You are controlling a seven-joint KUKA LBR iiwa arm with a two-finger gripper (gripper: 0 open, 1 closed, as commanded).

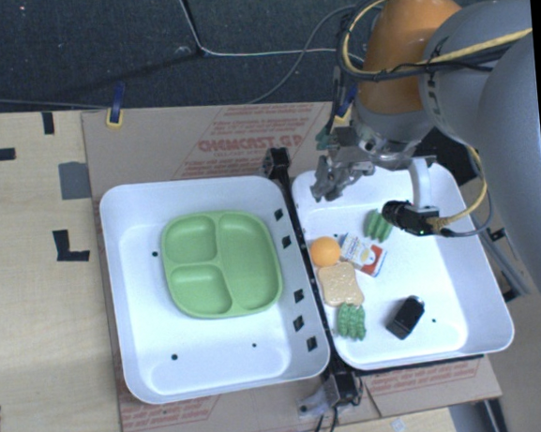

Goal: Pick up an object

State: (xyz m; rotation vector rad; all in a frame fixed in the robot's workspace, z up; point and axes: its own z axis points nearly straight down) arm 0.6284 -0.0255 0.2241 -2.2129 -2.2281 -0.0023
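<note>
My gripper [332, 184] hangs over the far left corner of the right bin [461, 241], with the orange-banded wrist above it. Nothing shows in its grasp. Below it in the bin lie an orange ball [324, 251], a tan bread slice [341, 286], a knobbly green piece [351, 321], a small green pickle-like piece [377, 225], a white and red packet [363, 254] and a black block [405, 317]. The gripper stands apart from all of them, nearest the orange ball and the packet.
The left bin [134, 269] holds a green divided plate [223, 263]. A black divider with clips [294, 246] runs between the bins. A black cable end [412, 217] from the arm hangs over the right bin. Cardboard lies under both bins.
</note>
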